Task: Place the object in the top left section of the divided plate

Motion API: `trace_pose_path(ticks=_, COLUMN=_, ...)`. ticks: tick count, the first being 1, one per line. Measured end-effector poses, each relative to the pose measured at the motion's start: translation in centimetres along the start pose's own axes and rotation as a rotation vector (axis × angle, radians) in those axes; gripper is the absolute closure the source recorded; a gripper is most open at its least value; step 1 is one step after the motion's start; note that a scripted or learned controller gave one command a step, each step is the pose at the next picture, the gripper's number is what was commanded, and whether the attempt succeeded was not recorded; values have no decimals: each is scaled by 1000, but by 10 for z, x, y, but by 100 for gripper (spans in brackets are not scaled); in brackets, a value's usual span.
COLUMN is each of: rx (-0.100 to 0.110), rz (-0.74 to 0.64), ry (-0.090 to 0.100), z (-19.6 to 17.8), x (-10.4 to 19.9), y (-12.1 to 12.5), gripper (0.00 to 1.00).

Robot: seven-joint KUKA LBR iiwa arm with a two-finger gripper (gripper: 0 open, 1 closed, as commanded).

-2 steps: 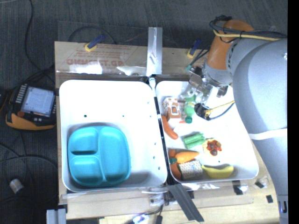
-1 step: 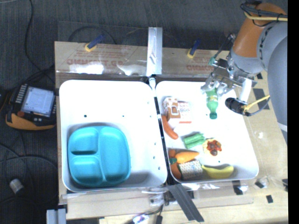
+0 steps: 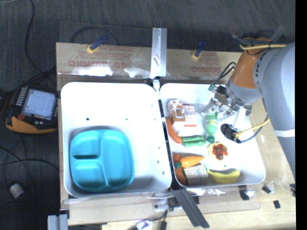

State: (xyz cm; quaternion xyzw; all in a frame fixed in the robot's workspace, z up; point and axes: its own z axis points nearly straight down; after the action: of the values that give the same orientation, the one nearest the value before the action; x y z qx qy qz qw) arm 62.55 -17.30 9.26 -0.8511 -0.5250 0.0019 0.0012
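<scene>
One divided plate in left bin

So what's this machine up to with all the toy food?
A grey robot arm reaches in from the right, its gripper low over the right bin, just above a green toy. That bin holds a pile of play food, among it a banana and a carrot. The left bin holds a blue divided plate, with nothing in its sections yet. The job is to put an item in the plate's top left section; that has not happened yet.
</scene>
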Motion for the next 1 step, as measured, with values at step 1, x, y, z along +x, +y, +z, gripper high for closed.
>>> trace_pose_path(ticks=1, rx=-21, rz=-238, ry=2, z=1, x=-12, y=-53, gripper=100)
